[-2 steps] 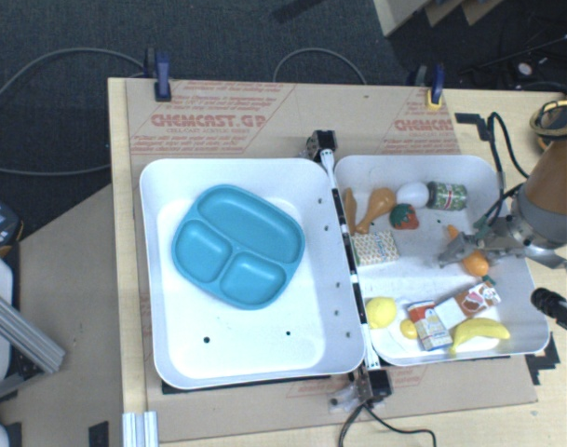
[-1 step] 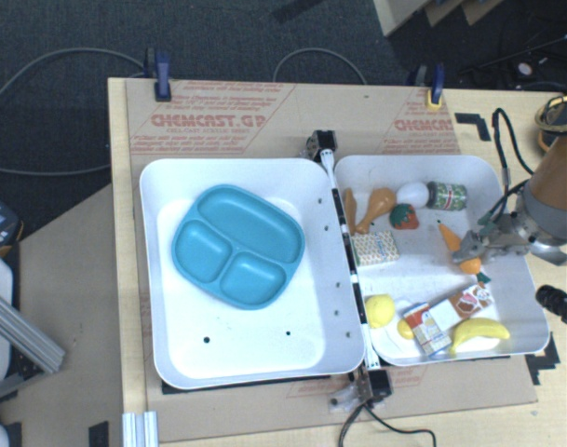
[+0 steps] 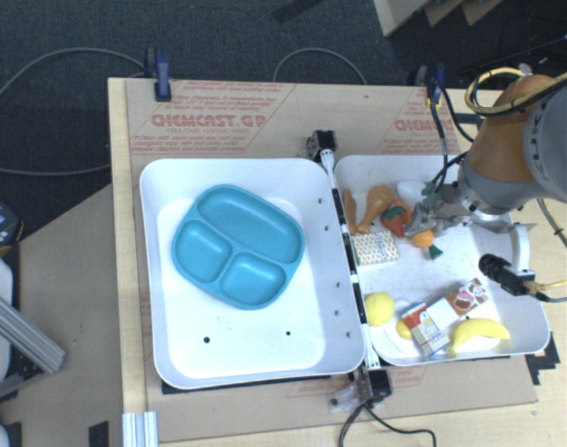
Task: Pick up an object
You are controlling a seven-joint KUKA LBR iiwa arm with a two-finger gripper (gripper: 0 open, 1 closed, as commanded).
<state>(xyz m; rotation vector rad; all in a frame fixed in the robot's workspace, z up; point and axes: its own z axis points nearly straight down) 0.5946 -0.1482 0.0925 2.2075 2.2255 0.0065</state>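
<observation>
Here the gripper [image 3: 430, 214] reaches down into the right bin [image 3: 534, 329], close above a small orange toy [image 3: 425, 240], perhaps a carrot; whether its pincer is apart or together I cannot tell. Just left lie a red-and-green toy [image 3: 396, 217], a tan drumstick-shaped toy [image 3: 376, 203] and a patterned block [image 3: 374, 248]. Nearer the front sit a lemon [image 3: 380, 307], a banana [image 3: 477, 333] and 2 small cartons [image 3: 446, 315]. The left bin [image 3: 171, 343] holds 1 blue 3-compartment plate [image 3: 237, 246].

Claw [image 3: 430, 214] low in right bin [image 3: 516, 343] — beside small orange toy [image 3: 423, 239] — blue tray [image 3: 237, 245] left.
</observation>
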